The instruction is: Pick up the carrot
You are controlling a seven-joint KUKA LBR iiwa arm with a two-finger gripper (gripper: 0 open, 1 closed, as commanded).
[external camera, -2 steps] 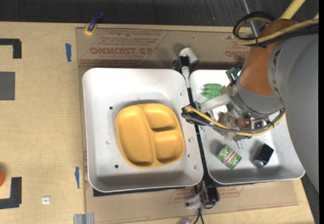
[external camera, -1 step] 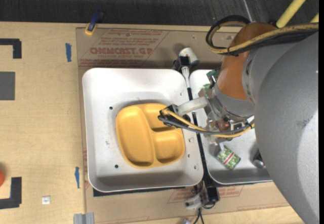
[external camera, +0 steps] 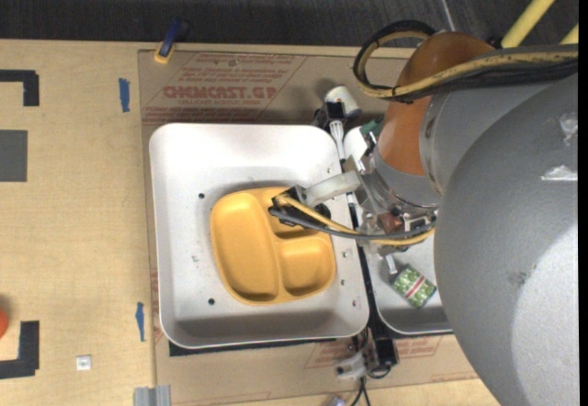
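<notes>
The arm point(external camera: 496, 211) reaches in from the right and covers most of the right bin point(external camera: 404, 317); its orange band point(external camera: 418, 110) sits over the seam between the two bins; the gripper point(external camera: 308, 202) hangs over the left bin point(external camera: 184, 174), just above the right side of a yellow two-compartment dish point(external camera: 262, 253); whether it is apart, together or clamped on anything can't be told, cables and bracket block the tip; the dish lies near the middle of the left bin, tilted slightly; no carrot can be made out, so its place can't be told; a small green and white packet point(external camera: 412, 286) lies in the right bin just beside the arm; a blue and yellow clip point(external camera: 170, 39) sits on the cardboard at the far edge.
</notes>
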